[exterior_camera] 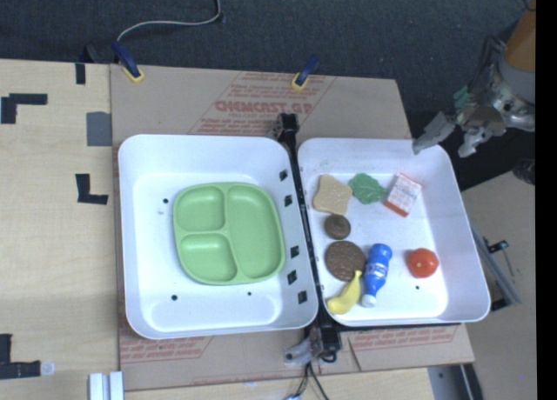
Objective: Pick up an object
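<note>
The right bin (452, 216) holds all the little things to pick from. A tan slice of bread (332, 195) lies near its left wall. Beside it sits a green leafy piece (367, 188), then a red and white packet (402, 194). Below the bread are a small brown ball (338, 227) and a big brown cookie (345, 258). A blue and white bottle (375, 274) lies tipped over, touching a yellow banana (345, 295). A red tomato (422, 263) sits alone.

The grey arm with its orange band (525, 37) is cut off by the picture's right edge, so just its wrist end shows. The two-finger gripper (446, 133), beyond the right white bin's (452, 242) far right corner, is blurred, leaving its state unclear. The small red-and-white carton's (402, 194) print is too small to read. The yellow banana-shaped toy (345, 296) lies partly under the blue-and-white bottle (376, 273).
</note>
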You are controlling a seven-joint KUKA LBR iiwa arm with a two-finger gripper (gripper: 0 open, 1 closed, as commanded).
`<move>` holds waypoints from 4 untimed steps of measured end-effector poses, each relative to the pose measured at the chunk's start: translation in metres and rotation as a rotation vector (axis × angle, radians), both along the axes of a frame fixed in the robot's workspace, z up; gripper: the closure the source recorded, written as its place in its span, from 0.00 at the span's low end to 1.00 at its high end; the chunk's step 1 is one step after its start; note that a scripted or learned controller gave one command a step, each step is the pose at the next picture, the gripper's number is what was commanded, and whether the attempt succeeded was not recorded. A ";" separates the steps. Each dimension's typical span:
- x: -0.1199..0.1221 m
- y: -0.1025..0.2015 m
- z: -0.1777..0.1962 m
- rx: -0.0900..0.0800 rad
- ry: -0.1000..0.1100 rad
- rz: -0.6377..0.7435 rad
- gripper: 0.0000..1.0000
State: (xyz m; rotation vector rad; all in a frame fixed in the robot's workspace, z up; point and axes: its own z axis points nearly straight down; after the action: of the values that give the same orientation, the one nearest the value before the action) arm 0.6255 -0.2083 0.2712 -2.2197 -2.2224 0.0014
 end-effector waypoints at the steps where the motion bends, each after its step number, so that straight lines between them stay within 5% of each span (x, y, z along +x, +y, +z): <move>1: -0.018 0.062 -0.116 0.001 0.002 0.000 0.00; 2: -0.004 -0.001 -0.112 -0.001 0.000 -0.001 0.00; 3: -0.047 0.058 -0.175 0.001 0.002 0.000 0.00; 4: -0.108 0.081 -0.184 -0.002 -0.006 -0.001 0.00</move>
State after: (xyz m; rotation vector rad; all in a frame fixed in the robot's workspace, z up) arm 0.5172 -0.1272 0.0867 -2.2247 -2.2251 -0.0034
